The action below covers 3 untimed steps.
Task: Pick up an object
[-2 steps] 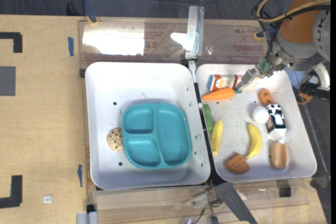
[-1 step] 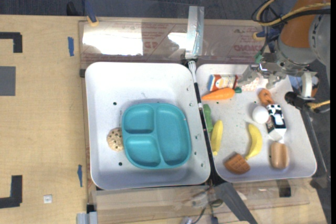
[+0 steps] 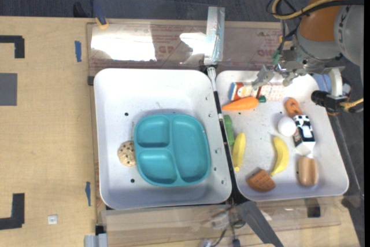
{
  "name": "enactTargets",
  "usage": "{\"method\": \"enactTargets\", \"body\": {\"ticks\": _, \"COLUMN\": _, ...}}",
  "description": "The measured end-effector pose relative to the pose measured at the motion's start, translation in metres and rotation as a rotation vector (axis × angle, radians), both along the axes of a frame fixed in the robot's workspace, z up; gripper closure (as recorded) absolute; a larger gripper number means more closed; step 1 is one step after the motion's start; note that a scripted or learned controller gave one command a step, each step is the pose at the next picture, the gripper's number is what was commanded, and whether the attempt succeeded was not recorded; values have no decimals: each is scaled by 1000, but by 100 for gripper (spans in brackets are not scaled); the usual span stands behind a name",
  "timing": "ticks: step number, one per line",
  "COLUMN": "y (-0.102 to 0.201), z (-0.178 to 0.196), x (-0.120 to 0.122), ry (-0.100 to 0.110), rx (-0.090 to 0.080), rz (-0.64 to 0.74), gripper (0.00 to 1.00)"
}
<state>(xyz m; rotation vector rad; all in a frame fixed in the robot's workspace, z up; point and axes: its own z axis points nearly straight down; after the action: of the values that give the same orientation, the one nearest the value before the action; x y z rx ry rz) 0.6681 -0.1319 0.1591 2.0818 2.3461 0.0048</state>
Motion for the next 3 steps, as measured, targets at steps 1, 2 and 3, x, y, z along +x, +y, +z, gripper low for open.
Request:
{"method": "enactTargets", "body": {"ticks": 1, "y": 23, "z": 41, "x": 0, "ry": -2, "rx": -2, "rz": 185, "gripper": 0}}
{"method": "enactTargets", "body": {"ticks": 2, "y": 31, "z": -43, "x": 1, "ry": -11, "rx": -5, "rz": 245, "gripper": 0}}
{"method": "enactTargets", "body": {"ticks": 3, "y": 27, "z": -31, "x": -171, "ry": 6, "rx": 0, "rz": 387, "gripper": 0}}
